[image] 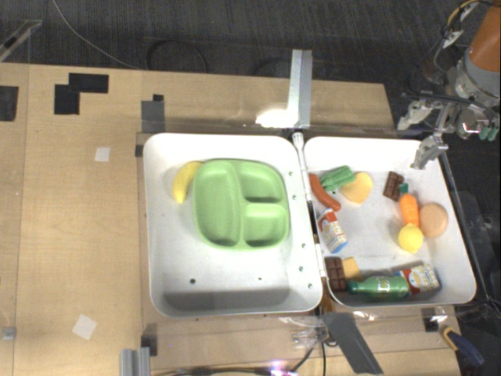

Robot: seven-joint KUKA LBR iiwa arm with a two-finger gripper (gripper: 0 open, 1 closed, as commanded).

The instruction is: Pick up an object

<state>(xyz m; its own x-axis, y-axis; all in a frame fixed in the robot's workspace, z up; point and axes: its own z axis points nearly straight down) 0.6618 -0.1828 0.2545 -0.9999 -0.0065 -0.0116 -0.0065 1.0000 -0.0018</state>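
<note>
The right bin (458,249) holds several small items: a green vegetable (338,176), a yellow-orange fruit (359,187), a red sausage (324,193), a brown chocolate bar (394,185), an orange carrot (409,207), a tan egg (434,219), a lemon (410,238), a small white bottle (333,233) and a green bottle (380,287) lying flat. My gripper (419,135) hangs over the bin's far right corner, above and apart from the objects. It is open, with nothing between its fingers.
The left bin (168,272) holds a green divided tray (239,202) with a banana (184,180) at its left side. A small carton (423,276) and a chocolate piece (335,271) lie beside the green bottle. A metal post (300,88) stands behind the bins.
</note>
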